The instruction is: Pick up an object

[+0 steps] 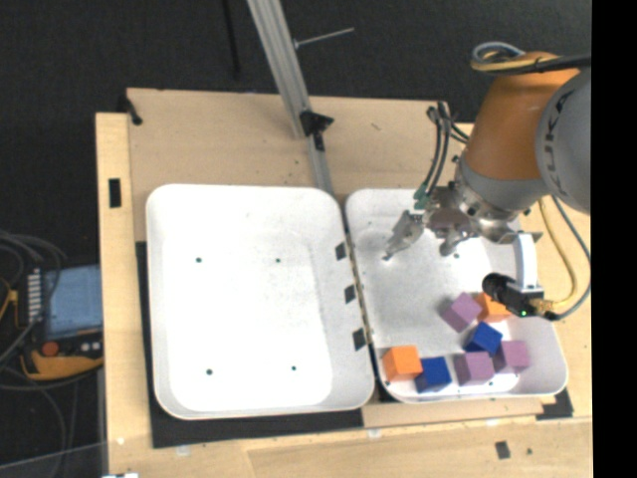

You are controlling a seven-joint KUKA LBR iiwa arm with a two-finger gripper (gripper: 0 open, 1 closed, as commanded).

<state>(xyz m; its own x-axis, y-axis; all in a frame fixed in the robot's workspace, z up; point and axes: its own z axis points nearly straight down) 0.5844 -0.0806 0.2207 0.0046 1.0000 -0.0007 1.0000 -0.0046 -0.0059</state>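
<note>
Orange block (402,360), blue block (433,374) at right bin (398,217) front; pincer (426,237) spread open, holding nothing.

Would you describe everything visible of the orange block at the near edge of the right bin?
The orange block is a small cube-like piece of matte, foam-like look, lying flat in the right bin at its near-left corner. A blue block sits right against its right side. The gripper hangs well away from it, nearer the bin's far end.
</note>
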